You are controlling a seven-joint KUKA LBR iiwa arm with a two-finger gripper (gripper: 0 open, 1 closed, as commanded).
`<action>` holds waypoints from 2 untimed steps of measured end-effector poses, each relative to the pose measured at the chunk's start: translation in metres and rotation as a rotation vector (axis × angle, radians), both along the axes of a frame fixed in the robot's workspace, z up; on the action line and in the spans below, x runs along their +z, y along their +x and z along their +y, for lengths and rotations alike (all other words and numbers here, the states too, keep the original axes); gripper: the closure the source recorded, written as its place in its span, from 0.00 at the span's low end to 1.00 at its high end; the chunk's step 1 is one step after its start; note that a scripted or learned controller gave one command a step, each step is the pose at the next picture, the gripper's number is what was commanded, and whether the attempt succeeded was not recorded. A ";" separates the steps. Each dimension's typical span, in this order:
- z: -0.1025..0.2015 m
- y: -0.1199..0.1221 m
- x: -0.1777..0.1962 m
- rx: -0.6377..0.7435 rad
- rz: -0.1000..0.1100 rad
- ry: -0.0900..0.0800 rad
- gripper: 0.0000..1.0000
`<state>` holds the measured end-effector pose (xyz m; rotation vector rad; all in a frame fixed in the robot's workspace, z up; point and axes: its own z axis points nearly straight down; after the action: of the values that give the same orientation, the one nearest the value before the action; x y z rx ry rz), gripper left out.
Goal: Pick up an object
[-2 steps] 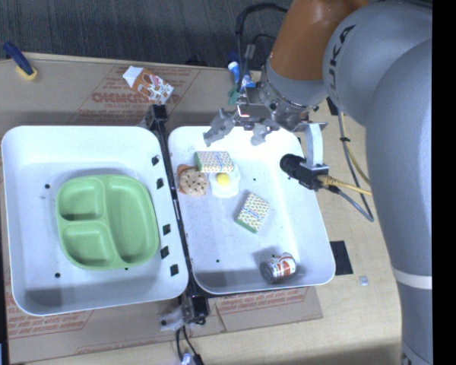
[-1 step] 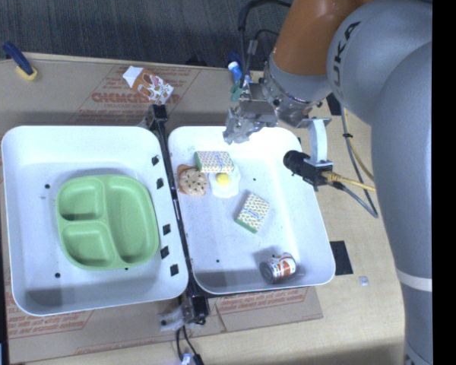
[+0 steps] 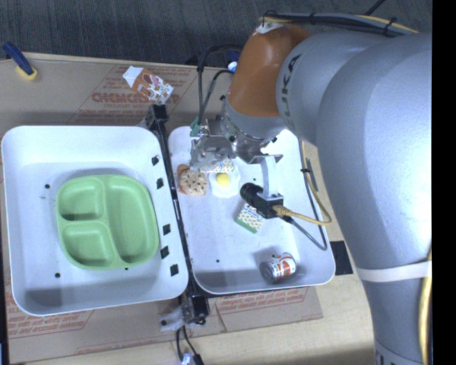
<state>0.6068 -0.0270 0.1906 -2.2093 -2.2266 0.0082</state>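
Observation:
My gripper (image 3: 207,160) hangs low over the back left part of the right bin (image 3: 228,276), just above a round brown cookie (image 3: 191,181) and a white piece with a yellow centre, like a fried egg (image 3: 224,182). A small green and white patterned packet (image 3: 248,219) lies mid-bin, partly under the robot's fittings. A red and silver can (image 3: 279,268) lies on its side near the bin's front right corner. The arm's bulk hides the bin's back right part.
The left bin (image 3: 23,204) holds a green divided plate (image 3: 106,221). Behind the bins, on the cardboard, lies a small orange and white packet (image 3: 147,85). A blue and yellow item (image 3: 19,61) sits at the far left back edge.

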 end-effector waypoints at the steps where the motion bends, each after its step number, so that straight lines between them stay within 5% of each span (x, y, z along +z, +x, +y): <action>1: 0.001 -0.091 0.005 -0.002 -0.002 0.000 1.00; 2: 0.001 -0.091 0.005 -0.002 -0.003 0.000 0.00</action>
<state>0.5160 -0.0264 0.1957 -2.2133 -2.2260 0.0054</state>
